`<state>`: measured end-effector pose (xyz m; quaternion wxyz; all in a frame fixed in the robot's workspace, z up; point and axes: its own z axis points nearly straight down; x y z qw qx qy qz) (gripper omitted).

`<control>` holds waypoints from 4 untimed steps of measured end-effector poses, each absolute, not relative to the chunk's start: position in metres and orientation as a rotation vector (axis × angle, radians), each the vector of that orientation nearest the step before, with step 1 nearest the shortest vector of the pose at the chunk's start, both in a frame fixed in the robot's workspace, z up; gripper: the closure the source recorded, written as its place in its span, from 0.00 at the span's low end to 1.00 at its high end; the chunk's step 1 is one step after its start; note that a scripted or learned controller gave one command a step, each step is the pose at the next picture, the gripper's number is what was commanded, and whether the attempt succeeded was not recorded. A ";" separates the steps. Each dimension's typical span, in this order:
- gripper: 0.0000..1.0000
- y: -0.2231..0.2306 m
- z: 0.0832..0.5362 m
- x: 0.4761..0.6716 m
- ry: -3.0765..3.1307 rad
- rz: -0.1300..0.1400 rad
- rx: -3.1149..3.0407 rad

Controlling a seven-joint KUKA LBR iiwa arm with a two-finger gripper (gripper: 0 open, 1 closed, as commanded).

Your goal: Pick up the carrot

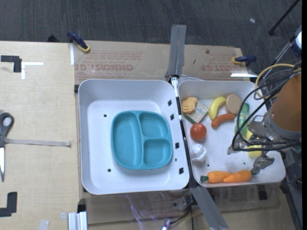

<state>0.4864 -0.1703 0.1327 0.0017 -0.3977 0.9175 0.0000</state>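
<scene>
Carrot [226, 177] along right bin's [225, 143] front wall, blue plate [142, 140] in left bin [96, 143], fingers' state unclear.

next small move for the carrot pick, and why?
Probably shift the hand toward the camera view's left, along the right bin's near wall, then lower it. The carrot lies flat against that wall, and the hand sits just off its right tip, not over its middle. The tomato and sausage lie farther back, out of the path.

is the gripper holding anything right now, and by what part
Nothing is held. The gripper sits just above the right end of the carrot, which lies on the right bin's floor.
</scene>
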 end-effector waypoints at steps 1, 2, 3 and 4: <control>0.00 -0.137 0.113 0.493 2.837 0.001 -1.341; 0.00 -0.161 0.117 0.482 2.909 -0.006 -1.168; 0.00 -0.118 0.115 0.486 2.693 -0.004 -1.606; 0.00 -0.108 0.128 0.480 2.195 -0.005 -2.239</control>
